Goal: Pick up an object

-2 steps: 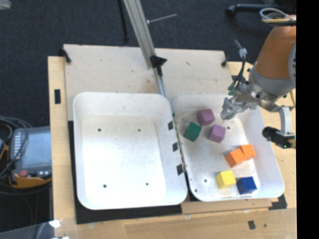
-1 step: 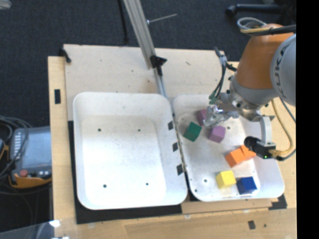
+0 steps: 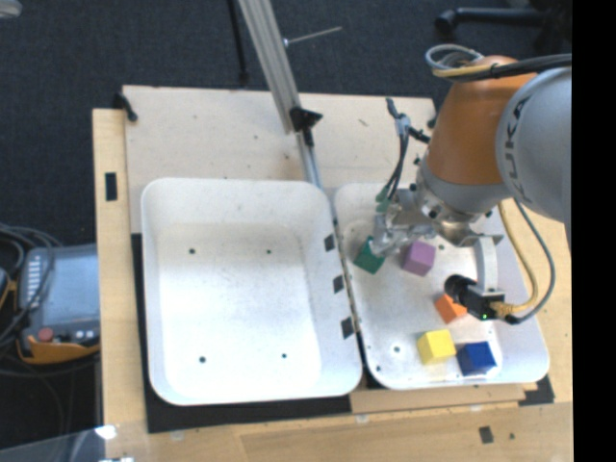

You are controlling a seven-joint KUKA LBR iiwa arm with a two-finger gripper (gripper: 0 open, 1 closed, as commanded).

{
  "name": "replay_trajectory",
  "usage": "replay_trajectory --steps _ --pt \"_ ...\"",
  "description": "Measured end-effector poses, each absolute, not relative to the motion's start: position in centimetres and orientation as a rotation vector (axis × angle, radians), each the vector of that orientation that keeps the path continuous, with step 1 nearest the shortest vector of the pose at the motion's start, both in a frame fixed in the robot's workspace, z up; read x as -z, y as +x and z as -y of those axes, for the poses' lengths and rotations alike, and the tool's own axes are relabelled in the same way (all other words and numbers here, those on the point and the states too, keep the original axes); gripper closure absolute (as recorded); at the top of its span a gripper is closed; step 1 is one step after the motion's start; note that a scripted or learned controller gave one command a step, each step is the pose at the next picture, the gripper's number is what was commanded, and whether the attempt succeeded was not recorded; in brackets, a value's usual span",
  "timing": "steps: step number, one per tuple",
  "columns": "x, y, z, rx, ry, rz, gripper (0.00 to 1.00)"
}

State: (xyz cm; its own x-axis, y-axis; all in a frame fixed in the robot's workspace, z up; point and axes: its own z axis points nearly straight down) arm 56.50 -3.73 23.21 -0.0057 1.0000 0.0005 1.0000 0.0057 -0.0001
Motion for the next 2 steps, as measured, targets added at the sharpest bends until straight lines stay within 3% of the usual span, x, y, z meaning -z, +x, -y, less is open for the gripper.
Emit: replay_trajectory --steps 2 --pt "-24.1 51.7 -6.7 0.002 -2.209 2.230 1.00"
